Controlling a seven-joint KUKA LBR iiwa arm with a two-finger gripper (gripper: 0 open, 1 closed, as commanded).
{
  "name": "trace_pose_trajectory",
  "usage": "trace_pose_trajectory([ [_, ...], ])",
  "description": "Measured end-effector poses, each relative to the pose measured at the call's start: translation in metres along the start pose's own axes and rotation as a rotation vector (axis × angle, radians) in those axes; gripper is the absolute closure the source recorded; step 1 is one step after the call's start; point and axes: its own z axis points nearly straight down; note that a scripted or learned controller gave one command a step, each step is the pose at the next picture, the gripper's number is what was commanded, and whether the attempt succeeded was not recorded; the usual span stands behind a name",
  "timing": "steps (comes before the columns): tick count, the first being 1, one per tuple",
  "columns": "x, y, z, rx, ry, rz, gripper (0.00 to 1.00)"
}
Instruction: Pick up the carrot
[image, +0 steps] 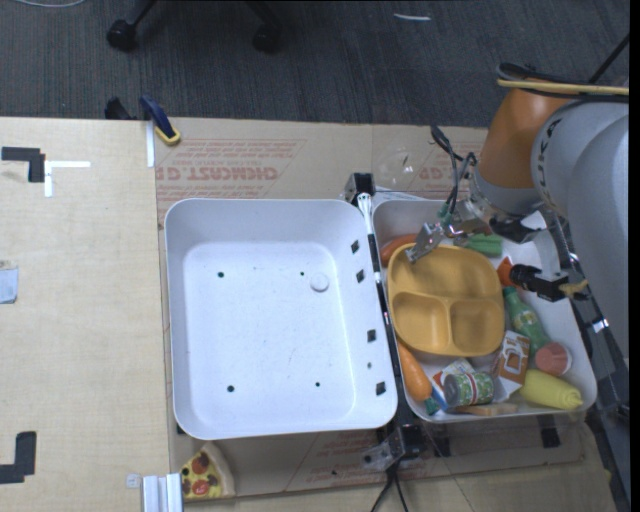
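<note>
- I see the gripper (432, 240) at the upper left corner of the right bin (588, 372), hanging over the top edge of the yellow divided plate (447, 303); its metal fingers are small and foreshortened here, so I cannot tell whether they are apart or together, and nothing shows between them.
- The carrot (413, 371) lies at the lower left of that bin, wedged between the bin's left wall and the plate's lower left rim, its length running down along the wall. I judge that tight slot will make a clean approach awkward.
- The gripper is well apart from the carrot, toward the top of the frame, so I reckon the pick is not yet under way.
- The right bin is crowded: the plate sits on top of the pile, an orange piece (395, 246) peeks out beside its upper left, a small can (468, 386) lies below it, a yellow corn-like toy (549, 391) rests in the lower right corner, and green items (524, 322) line the right side.
- The left bin (268, 215) holds one small white round object (319, 283).
</note>
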Motion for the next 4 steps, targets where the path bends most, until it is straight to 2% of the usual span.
trace_pose_trajectory([
  [1, -0.006, -0.005, 0.0, 0.008, -0.018, 0.361, 0.0],
  [2, -0.006, -0.01, -0.002, 0.021, -0.038, 0.654, 0.0],
  [3, -0.015, -0.015, -0.01, 0.026, -0.055, 0.657, 1.0],
  [4, -0.015, -0.019, 0.001, 0.023, -0.049, 0.876, 1.0],
])
